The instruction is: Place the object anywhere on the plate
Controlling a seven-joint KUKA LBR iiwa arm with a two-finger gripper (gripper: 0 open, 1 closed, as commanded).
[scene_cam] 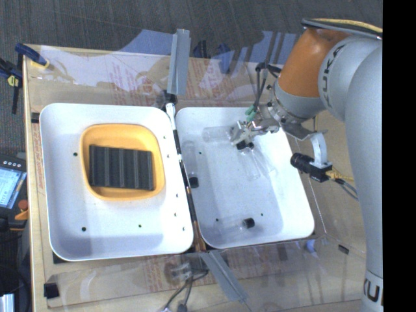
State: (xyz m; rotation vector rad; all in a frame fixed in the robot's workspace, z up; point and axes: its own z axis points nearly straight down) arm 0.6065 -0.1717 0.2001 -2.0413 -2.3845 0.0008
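Observation:
A yellow plate (121, 137) with a dark ribbed rectangle at its centre lies in the left white bin (58, 194). My gripper (243, 137) hangs low over the upper middle of the right white bin (292, 213), far to the right of the plate. Beneath and beside it lie faint clear, see-through shapes (257, 166) on the bin floor; their outline is hard to make out. A small dark piece (247, 223) rests near the right bin's front edge. Whether anything sits in the gripper is not visible.
A divider rail (182, 168) runs between the two bins. The grey arm with its orange band (312, 64) fills the upper right. A black cable fitting (311, 166) sticks out at the right bin's right rim. A metal bar (177, 60) stands behind the bins.

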